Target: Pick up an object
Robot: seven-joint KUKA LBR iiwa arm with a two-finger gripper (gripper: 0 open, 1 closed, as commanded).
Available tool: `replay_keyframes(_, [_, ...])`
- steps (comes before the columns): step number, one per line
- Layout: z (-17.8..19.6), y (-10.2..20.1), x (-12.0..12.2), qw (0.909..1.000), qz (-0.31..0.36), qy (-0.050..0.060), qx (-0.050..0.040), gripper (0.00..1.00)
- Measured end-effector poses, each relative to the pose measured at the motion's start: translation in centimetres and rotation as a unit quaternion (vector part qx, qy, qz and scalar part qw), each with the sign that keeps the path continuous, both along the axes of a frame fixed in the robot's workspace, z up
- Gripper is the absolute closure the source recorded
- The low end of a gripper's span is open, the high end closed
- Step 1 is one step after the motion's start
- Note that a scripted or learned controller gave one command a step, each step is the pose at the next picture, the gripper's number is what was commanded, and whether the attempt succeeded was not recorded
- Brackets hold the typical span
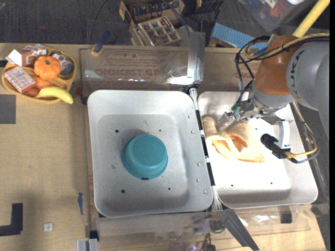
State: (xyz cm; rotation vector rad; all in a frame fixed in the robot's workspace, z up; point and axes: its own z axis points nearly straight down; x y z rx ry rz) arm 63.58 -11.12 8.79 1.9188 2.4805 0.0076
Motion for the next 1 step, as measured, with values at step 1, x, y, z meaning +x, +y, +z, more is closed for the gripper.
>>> replay_keyframes(1, [0.05,0.07,-5.48,1.0,0.01,0.0,0.0,0.0])
